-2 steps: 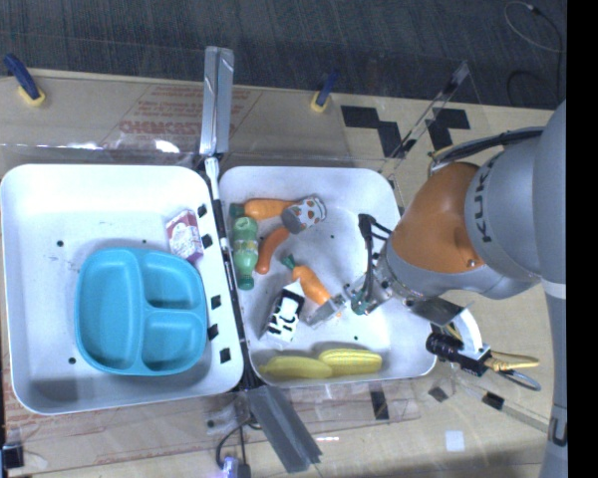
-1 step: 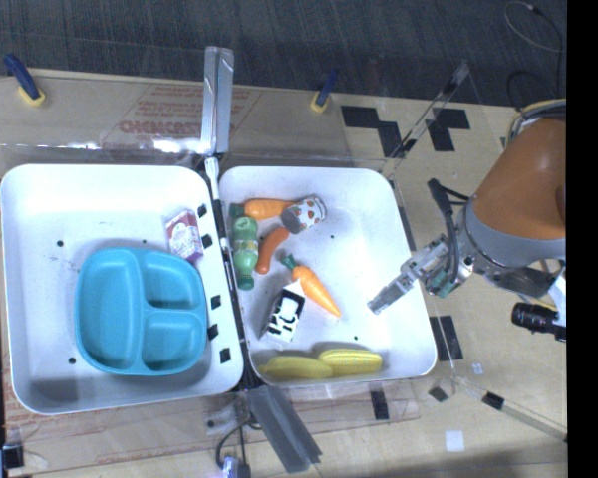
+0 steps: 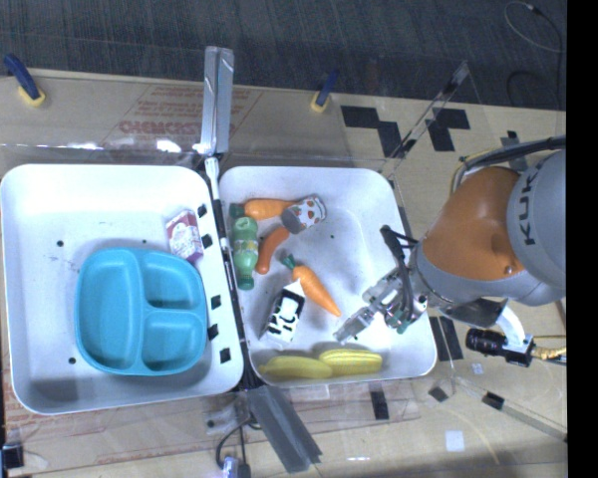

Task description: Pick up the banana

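**Banana not yet lifted, gripper poised just above it**

When I checked the feed, the long yellow banana (image 3: 321,363) lay flat along the near wall of the right-hand shallow white bin (image 3: 371,189), stretched lengthwise at the bottom edge of that bin. Nothing was gripping it; it rested on the bin floor.

The grey arm with its orange band (image 3: 475,229) reached in from the right, and its metal two-finger gripper (image 3: 369,317) sat low over the right part of the same bin, just above and to the right of the banana as the camera showed it. I could make out the fingers spread apart with nothing between them, so I read the claw as released and empty. Whether the tips touched the bin floor I could not tell from this angle.

Around the banana the bin was crowded: an orange plastic carrot with a green top (image 3: 313,285) lay just above it, a small black-and-white carton (image 3: 286,316) sat near its left half, a green bottle-shaped toy (image 3: 244,251) stood along the divider, and a second orange vegetable (image 3: 268,209) lay near the far wall. The left white bin (image 3: 40,386) held a light-blue divided plastic tray (image 3: 140,312) and a small dark-red packet (image 3: 183,235).

My judgement was that the task stood at the approach stage. Left to do: bring the fingers down across the banana, close on it, and raise it clear of the bin.
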You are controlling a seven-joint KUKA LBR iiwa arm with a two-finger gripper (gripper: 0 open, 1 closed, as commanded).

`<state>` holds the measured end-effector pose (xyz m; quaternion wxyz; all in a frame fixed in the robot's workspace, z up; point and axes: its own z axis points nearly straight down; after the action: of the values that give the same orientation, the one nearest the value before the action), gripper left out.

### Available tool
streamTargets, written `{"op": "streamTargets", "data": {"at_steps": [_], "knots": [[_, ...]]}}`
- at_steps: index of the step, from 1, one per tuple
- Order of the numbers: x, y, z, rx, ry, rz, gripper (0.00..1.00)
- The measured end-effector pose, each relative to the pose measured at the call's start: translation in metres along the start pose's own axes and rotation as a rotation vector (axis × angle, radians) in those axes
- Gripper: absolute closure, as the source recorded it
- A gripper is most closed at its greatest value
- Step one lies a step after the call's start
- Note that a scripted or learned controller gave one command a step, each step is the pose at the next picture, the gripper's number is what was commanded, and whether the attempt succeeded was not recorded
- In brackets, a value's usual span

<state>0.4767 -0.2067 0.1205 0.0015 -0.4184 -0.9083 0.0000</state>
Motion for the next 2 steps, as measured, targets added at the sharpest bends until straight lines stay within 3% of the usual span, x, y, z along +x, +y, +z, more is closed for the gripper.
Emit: {"op": "streamTargets", "data": {"at_steps": [1, 2], "knots": [[-0.0027, -0.0014, 0.0211, -0.001, -0.001, 0.077, 0.00], [-0.0036, -0.0011, 0.0279, -0.002, -0.002, 0.286, 0.00]]}}
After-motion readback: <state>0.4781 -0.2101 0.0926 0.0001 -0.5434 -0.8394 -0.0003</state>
